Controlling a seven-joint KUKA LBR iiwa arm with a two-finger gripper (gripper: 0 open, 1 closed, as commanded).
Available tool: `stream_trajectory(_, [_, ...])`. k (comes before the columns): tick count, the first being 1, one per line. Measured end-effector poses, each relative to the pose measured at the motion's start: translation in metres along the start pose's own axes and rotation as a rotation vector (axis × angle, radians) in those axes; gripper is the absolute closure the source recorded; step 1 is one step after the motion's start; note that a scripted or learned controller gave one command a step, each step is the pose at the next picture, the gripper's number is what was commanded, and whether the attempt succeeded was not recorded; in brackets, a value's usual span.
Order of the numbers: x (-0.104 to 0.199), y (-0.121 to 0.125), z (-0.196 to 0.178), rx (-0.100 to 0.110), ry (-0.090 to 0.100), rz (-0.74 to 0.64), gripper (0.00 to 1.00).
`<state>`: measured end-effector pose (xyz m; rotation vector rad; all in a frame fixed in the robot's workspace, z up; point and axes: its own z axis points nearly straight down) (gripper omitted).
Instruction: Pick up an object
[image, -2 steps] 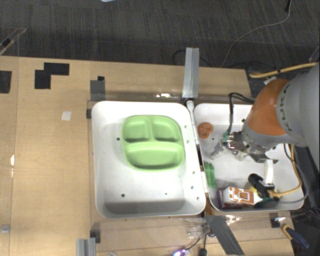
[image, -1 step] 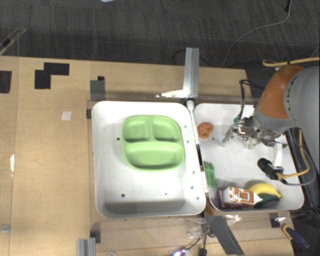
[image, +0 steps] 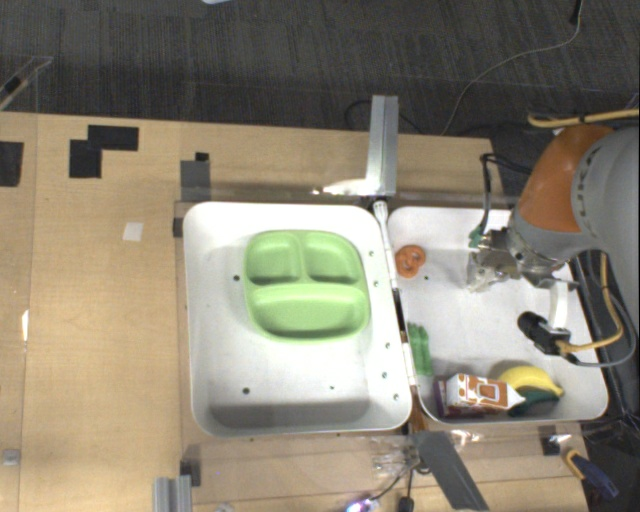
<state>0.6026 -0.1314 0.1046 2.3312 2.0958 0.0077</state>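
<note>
Seen from above at a slant: a pale wooden surface (image: 100, 320) bearing two shallow white plastic bins side by side. Reaching in from the right, a grey arm with an orange band (image: 552, 190) above the wrist, ending in a metal two-finger claw (image: 488, 272) over the upper middle of the right-hand white bin (image: 450, 330). Cannot tell how far apart the claw's tips stand; too small and blurred against the bin floor. Nothing visibly held by it.

Just to the left of the claw, near the bin's left wall: a small round orange object (image: 409, 260), lying apart from the claw on the bin floor. Below and to the left of the claw, against the same wall: a slim green object (image: 419, 350), lying lengthwise along the wall. Well below the claw, along the bin's near edge: a brown and white printed carton (image: 477, 395), lying on its side. Touching the carton's right end: a yellow banana-shaped object (image: 530, 379), with something dark green (image: 537, 401) tucked under or beside it; exact form unclear.

Further left of the claw, past the divider between the bins: the left-hand white bin (image: 215, 390), holding a light green plastic plate with three compartments (image: 303, 283), lying flat near the bin's upper middle.

Below and right of the claw: black and yellow cables (image: 560, 340) hanging off the arm over the bin's right edge.
</note>
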Motion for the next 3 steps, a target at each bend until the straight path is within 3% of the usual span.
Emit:
stream_trajectory(1, [0.067,-0.004,-0.131,0.002,0.001,-0.04,1.0])
stream_trajectory(2, [0.12,0.022,-0.132,0.005,0.001,0.154,1.0])
stream_trajectory(3, [0.135,0.046,-0.157,0.005,0.0,0.377,1.0])
